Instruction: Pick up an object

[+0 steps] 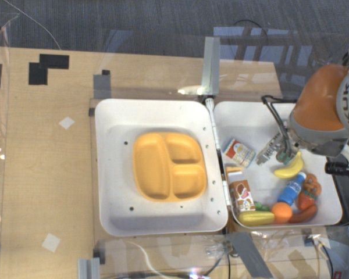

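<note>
My gripper hangs low in the right bin, just left of a yellow banana and right of a small white and red carton. Nothing shows between its fingers. Along the bin's near side lie a brown snack packet, a yellow corn-like piece, an orange, a blue bottle and red and orange toy food. The grey arm with its orange band comes in from the right.
The left bin holds a yellow divided tray. A metal post stands behind the ridge where the two bins meet. Bare wooden bench lies to the left.
</note>
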`<state>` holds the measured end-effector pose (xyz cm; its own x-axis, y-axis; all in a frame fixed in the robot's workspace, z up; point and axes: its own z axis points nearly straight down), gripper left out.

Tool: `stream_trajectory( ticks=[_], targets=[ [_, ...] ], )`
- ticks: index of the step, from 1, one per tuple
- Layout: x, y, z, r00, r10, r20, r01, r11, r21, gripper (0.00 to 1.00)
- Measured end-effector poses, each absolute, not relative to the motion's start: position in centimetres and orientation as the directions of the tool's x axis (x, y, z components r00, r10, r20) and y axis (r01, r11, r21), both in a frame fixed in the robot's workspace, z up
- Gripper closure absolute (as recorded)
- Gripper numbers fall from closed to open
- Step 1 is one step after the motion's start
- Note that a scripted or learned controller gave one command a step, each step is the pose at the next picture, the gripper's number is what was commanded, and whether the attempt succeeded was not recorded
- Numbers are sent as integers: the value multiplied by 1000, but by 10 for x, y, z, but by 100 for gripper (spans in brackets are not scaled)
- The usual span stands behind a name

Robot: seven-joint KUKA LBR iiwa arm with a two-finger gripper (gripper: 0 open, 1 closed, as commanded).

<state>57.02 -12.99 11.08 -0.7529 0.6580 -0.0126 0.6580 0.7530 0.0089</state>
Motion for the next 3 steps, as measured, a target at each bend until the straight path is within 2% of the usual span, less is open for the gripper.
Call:
stream_trajectory(
  ticks=[1, 2, 3],
  targets=[
    [570, -130, 110, -753, 658, -12, 658, 753, 8, 0],
    [613, -78, 189, -877, 479, -12, 479, 878, 7, 0],
    [630, -112, 100, -777, 630, -14, 630, 777, 12, 0]
  ],
)
